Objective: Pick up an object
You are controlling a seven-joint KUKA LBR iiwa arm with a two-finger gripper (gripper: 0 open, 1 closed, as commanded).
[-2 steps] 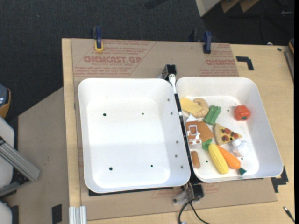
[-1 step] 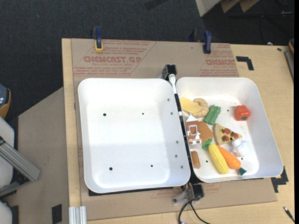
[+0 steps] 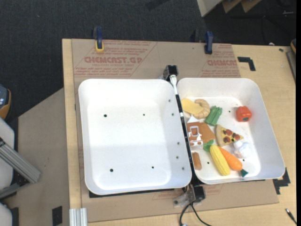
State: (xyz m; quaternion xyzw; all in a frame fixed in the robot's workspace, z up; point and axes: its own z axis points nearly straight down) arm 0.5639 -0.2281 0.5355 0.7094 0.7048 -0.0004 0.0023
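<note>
Little of the robot's body can be made out at the right edge

A small pale grey sliver [image 3: 296,44] with a reddish tinge sits at the right edge, level with the far corner of the table [image 3: 70,126]. It is too small and too cropped to tell its shape, or whether it belongs to the arm at all. No cables, screws or markings can be read on it.
</note>
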